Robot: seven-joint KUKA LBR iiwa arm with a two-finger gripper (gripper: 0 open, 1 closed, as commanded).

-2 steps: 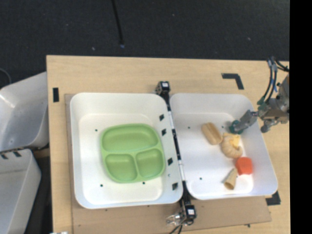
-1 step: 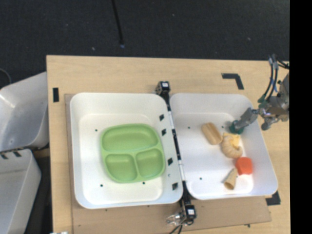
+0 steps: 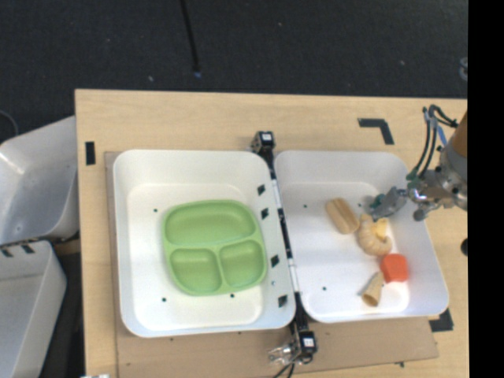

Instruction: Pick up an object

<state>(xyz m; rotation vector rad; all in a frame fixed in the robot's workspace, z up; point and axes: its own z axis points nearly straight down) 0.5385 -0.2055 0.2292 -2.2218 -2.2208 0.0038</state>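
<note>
jaws at the right side of the right bin, low over its far right part, just beside a pale yellow lump; too small and blurred to tell wide from narrow, and nothing seen clamped between them.

at the far left, off the counter, two pale grey boxes: one higher, one lower. behind and around everything, dark speckled floor, crossed by a thin black cable.

then the counter itself: light wood, plain, with small black marks, one near its left edge and a corner mark toward the far right.

on it, the left bin, white and shallow, holding a green divided plate with one long compartment and two smaller ones, lying flat near the middle.

between the bins, a seam with black clips: one at the far end, another at the near end.

in the right bin, four small things, all toward its right half: a tan roll at a slant; the pale yellow lump close to its right; an orange block nearer the front; a tan cone just beside the block, on its left. all lying on the white floor of the bin, none lifted.

at the right edge, the wrist of the arm, with dark cables looping above it.
</note>
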